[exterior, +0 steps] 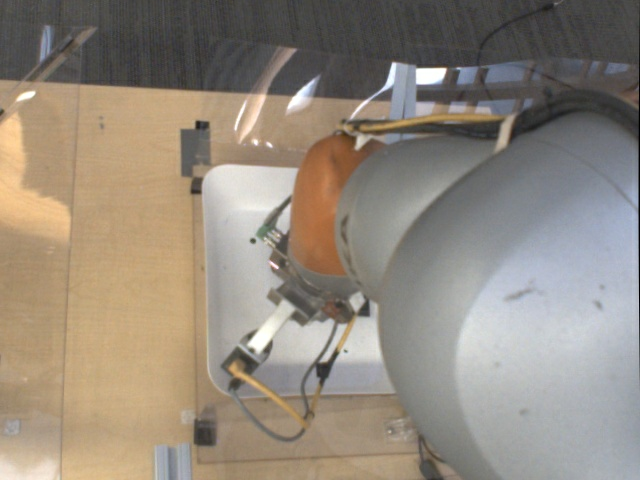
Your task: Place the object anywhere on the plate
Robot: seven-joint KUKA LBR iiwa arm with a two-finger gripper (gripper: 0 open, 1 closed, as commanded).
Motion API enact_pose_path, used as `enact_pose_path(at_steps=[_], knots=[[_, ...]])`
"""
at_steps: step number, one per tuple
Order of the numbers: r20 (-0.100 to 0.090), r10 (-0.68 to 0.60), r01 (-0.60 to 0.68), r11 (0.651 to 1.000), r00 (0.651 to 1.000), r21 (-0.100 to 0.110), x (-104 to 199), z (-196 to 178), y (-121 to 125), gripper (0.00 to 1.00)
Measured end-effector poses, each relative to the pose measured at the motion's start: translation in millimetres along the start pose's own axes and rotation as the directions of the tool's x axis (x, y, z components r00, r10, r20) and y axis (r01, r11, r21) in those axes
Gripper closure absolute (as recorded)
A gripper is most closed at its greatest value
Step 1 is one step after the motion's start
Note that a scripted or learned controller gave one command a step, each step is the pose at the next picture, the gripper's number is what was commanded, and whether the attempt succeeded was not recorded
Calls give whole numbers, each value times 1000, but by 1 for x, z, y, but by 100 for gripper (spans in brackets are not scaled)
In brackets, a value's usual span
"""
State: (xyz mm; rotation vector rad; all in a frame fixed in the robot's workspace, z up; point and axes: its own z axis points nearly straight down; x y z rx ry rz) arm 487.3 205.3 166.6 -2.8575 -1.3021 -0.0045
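Camera view. The grey arm enters from the right and takes up the right half of the frame. Its large rounded housing runs past the right and lower edges. The orange band sits at its left end, above the centre of the one white bin that can be made out.

Only the bin's left wall, its two left corners and a strip of its floor are exposed. Its right part, and everything beyond it on the bench, is covered by the arm.

The gripper appears as a small block of grey metal just below the orange band (seen nearly end-on, from above, and largely overlapped by the wrist). Whether it is released, clenched or grasping anything cannot be told.

Where the object lies cannot be told, and the same holds for the plate. The object's long axis and the way it points are therefore also undetermined.

Two small black clamps stand just outside the bin's left corners, one at the upper corner and one at the lower. A clear plastic sheet, bright with reflections, curves along the far edge of the bench. Behind it, dark carpet carries a thin black cable at the upper right. A short metal post rises near the arm's upper edge.
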Motion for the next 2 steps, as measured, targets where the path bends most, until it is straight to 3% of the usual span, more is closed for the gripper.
enact_pose_path(at_steps=[1,2], knots=[[1,-326,326,945,945,0,124,22,99,100],[-6,-560,560,828,828,-16,63,74,44,100]])
